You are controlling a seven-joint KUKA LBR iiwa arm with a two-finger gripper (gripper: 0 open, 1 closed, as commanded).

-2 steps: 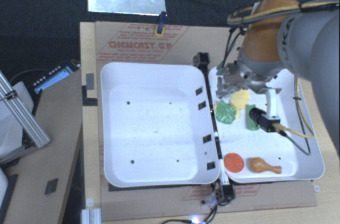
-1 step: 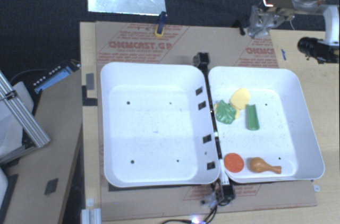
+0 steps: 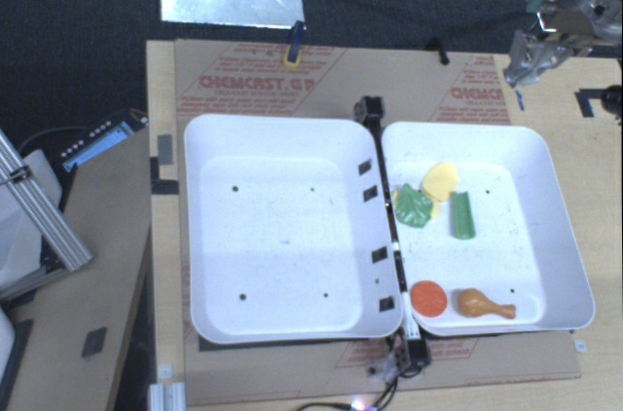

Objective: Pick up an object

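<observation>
Right bin contents: yellow piece (image 3: pixel 440 179), green leafy piece (image 3: pixel 413 206) and green stick (image 3: pixel 462 214) (clustered near the middle); orange-red round piece (image 3: pixel 428 299) and brown drumstick (image 3: pixel 483 305) at the near edge.
Right bin (image 3: pixel 555 205): touching left bin (image 3: pixel 282 234).
Gripper (image 3: pixel 526 66): above the bench beyond the right bin; finger state cannot be determined, nothing visibly held.

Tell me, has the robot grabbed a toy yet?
Not yet. The claw hovers past the right bin's far corner. All the toys lie inside: lemon, lettuce, cucumber, tomato, drumstick. Reaching down, gripping and lifting are left.
</observation>
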